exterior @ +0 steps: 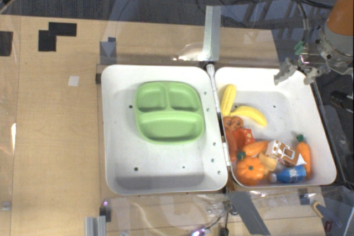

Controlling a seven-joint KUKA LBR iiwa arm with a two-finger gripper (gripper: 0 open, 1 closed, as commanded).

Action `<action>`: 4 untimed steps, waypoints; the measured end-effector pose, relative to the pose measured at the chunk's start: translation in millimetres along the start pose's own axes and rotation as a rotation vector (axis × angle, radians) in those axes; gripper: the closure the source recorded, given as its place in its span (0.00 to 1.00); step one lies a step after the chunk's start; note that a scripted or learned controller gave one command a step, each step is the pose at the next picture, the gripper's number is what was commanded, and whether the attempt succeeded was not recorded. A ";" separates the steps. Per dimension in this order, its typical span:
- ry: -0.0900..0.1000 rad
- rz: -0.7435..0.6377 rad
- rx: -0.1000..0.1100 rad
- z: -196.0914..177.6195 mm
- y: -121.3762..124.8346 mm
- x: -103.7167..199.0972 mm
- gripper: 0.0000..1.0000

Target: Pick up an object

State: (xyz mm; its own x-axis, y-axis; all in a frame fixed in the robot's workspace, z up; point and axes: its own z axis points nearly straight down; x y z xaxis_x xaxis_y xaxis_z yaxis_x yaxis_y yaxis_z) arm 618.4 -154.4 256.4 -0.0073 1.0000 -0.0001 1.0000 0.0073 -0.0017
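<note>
The right bin [287, 99] holds a pile of toy food. Against its left wall stands a yellow corn cob [227, 99], with a banana [249, 114] beside it. An orange pumpkin [252, 170], a carrot [303, 155], a blue bottle [288, 175], a small white-and-brown box [280, 152] and red pieces [235, 124] crowd the front. My gripper [296, 72] hangs above the bin's back right corner with its fingers spread open and nothing between them. It is well apart from the food.
A green divided plate [168, 112] lies in the left bin [119, 135]. A metal post [212, 30] stands behind the divider between the bins. Cables run across the dark floor behind the bench.
</note>
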 end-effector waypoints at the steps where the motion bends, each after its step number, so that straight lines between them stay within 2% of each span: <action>1: 0.001 -0.071 0.001 102.5 -19.7 17.3 0.00; 2: -0.004 -0.118 -0.014 167.7 -16.8 48.7 0.00; 3: 0.001 -0.120 -0.014 159.6 -15.1 50.7 1.00; 4: -0.001 -0.002 -0.003 62.5 52.7 111.1 1.00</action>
